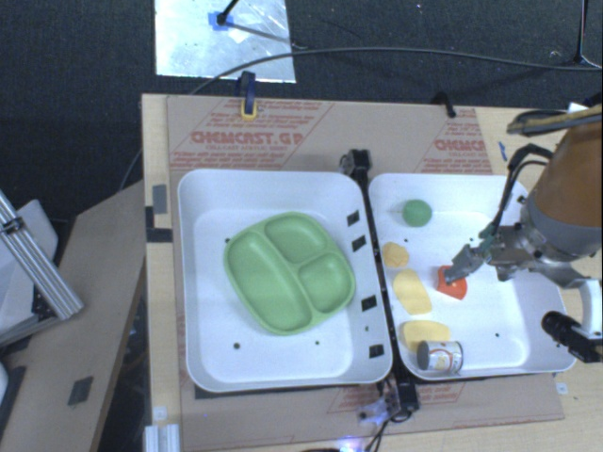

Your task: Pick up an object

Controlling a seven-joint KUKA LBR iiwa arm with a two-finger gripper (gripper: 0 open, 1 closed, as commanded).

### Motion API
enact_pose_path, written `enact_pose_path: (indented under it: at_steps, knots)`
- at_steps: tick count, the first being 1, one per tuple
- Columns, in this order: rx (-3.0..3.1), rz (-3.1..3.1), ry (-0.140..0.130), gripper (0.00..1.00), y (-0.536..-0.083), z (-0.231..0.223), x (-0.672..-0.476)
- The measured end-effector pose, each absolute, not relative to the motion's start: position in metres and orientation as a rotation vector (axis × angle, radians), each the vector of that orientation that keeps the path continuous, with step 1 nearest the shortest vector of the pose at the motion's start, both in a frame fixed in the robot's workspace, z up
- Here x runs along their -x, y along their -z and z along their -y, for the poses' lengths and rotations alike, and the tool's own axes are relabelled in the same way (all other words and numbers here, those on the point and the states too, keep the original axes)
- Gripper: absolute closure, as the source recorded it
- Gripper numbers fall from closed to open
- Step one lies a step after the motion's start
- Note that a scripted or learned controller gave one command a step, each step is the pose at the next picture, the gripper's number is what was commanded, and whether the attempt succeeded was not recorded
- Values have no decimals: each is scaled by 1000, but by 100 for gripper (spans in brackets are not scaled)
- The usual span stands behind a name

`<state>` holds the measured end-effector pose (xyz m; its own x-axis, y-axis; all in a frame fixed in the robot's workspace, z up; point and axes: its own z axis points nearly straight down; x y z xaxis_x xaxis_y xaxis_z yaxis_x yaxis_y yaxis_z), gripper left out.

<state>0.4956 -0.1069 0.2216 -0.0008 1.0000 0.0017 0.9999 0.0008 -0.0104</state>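
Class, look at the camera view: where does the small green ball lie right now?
The green ball lies in the right bin, near its far left corner, beyond the yellow pieces and apart from the gripper.

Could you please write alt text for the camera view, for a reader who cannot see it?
A robot arm's gripper reaches from the right over a red piece in the right bin, among a green ball, yellow pieces and a small can. The left bin holds a green divided plate.
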Motion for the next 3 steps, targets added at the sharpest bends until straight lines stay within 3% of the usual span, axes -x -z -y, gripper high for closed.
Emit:
enact_pose_path:
  at_steps: [1, 3]
  knots:
    - [2219, 2226, 2, 0, -227, 107, -498]
    - [2219, 2221, -1, 0, -143, 102, -504]
